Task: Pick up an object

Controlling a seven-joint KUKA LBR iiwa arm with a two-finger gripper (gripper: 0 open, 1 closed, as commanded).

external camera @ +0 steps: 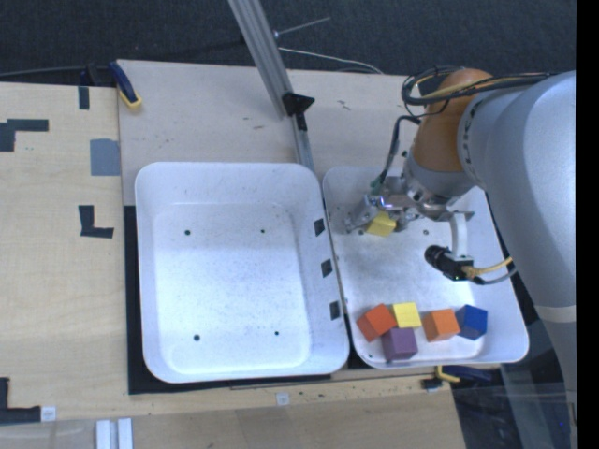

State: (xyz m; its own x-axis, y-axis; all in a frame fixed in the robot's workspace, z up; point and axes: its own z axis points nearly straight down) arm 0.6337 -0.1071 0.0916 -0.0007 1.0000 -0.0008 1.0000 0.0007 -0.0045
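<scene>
Hanging over the right bin (487, 241), the tool (379, 215) is clamped on a yellow block (382, 224); 5 blocks (408, 330) cluster near the front rim.

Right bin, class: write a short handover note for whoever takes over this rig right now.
Gripper: low in the right bin, at its far end, with a yellow block at its fingertips; a firm hold cannot be confirmed.
Other blocks sit along the near edge: orange, yellow, purple, orange, blue.
Done: arm is down on a block.
Left: confirm the grasp and lift.
</scene>
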